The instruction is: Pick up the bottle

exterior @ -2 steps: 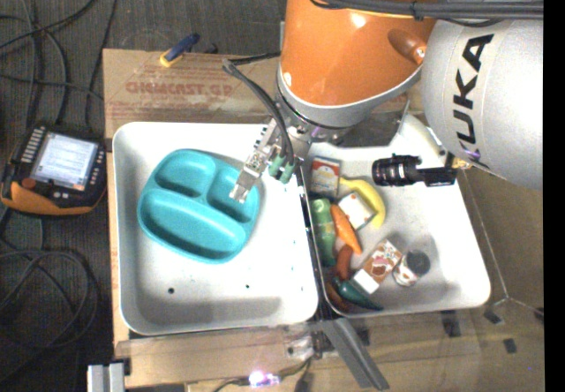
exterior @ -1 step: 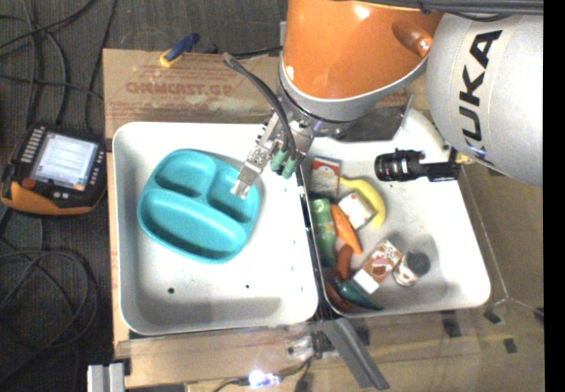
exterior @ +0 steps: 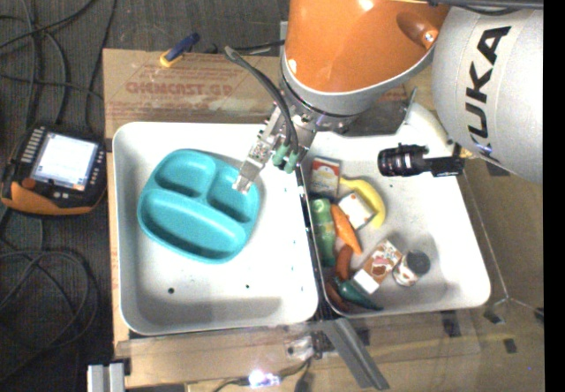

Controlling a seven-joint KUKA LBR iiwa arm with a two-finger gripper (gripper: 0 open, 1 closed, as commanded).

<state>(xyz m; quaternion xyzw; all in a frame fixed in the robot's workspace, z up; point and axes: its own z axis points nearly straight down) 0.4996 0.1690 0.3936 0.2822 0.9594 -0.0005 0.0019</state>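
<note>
The hand (exterior: 252,171) hovers over the teal tray (exterior: 190,222), its grip unreadable; the green bottle (exterior: 324,231) sits crowded in the other bin (exterior: 446,227), so a grab may miss

Things, counted by kind
Two white bins (exterior: 177,306) are seen. One blue tray (exterior: 199,214) is counted at nine o'clock; one banana (exterior: 371,199), one carrot (exterior: 346,229) and two green things (exterior: 323,227) are counted at three o'clock.

Green bottle (exterior: 322,229) lying on its side in the right bin (exterior: 455,231), lengthwise along the left wall, about mid-edge.
</note>
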